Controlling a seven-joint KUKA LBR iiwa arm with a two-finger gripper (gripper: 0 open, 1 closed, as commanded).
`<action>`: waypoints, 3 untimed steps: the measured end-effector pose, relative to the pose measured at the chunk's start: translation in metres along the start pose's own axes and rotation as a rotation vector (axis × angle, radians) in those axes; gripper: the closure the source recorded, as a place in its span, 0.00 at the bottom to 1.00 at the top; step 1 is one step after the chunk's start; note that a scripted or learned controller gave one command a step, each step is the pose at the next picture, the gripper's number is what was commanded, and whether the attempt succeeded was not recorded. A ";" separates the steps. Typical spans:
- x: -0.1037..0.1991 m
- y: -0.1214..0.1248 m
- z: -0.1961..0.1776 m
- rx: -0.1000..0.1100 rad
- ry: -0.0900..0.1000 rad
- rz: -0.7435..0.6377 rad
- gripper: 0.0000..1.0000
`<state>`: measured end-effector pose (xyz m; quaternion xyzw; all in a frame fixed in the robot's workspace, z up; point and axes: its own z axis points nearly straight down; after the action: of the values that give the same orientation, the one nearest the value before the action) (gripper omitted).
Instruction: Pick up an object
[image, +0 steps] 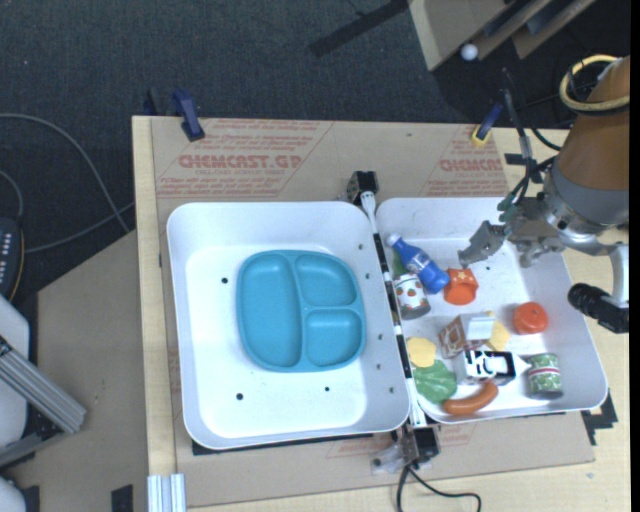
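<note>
The right bin (440, 218) holds several small items. A blue bottle (420, 266) lies near its left wall, with a small can (408, 293) just below it. An orange piece (460, 288) sits close by. Further right is a red-orange piece (531, 318). My gripper (484, 243) hangs over the upper middle of this bin, just above and to the right of the orange piece and right of the bottle. Nothing shows in its grasp.
At the bin's front lie a yellow disc (422, 351), green leaf (435, 381), sausage (470, 400), black-and-white box (489, 365), green can (544, 373) and brown packet (455, 335). The left bin (200, 260) holds a blue divided tray (300, 308).
</note>
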<state>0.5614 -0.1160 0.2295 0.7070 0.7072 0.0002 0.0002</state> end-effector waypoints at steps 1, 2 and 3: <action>-0.020 -0.002 0.123 0.003 0.001 0.002 0.00; 0.003 -0.050 0.126 0.003 0.001 0.001 0.00; -0.043 0.030 0.101 -0.002 -0.002 0.000 0.00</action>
<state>0.5920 -0.1587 0.1281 0.7071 0.7071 0.0003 0.0013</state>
